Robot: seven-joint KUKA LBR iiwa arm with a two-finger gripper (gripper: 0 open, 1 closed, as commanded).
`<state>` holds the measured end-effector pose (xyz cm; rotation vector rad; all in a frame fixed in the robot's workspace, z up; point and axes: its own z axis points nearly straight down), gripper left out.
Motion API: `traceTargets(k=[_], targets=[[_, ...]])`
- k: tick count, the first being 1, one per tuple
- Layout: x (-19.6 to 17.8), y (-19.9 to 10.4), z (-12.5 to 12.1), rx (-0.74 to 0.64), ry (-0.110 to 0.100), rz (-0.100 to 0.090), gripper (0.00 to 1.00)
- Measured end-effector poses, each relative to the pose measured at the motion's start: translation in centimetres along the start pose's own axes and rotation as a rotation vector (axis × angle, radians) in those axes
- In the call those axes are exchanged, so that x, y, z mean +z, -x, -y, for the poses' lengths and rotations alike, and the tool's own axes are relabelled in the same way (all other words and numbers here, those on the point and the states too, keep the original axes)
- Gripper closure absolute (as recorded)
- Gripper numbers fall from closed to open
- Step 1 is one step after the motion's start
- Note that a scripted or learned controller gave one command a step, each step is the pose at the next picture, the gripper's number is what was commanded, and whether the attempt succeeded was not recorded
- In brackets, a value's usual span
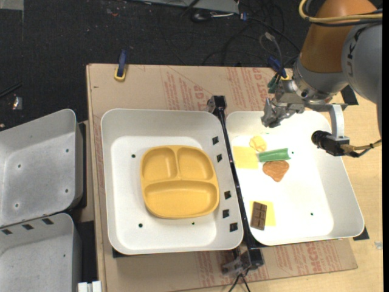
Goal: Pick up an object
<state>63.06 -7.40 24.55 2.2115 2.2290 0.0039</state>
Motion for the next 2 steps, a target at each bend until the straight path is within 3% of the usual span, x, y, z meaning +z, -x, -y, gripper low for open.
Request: traceTargets(k=[2], targets=[[1.4, -10.0, -1.5, 0.001, -0.001, 0.0, 1.0]])
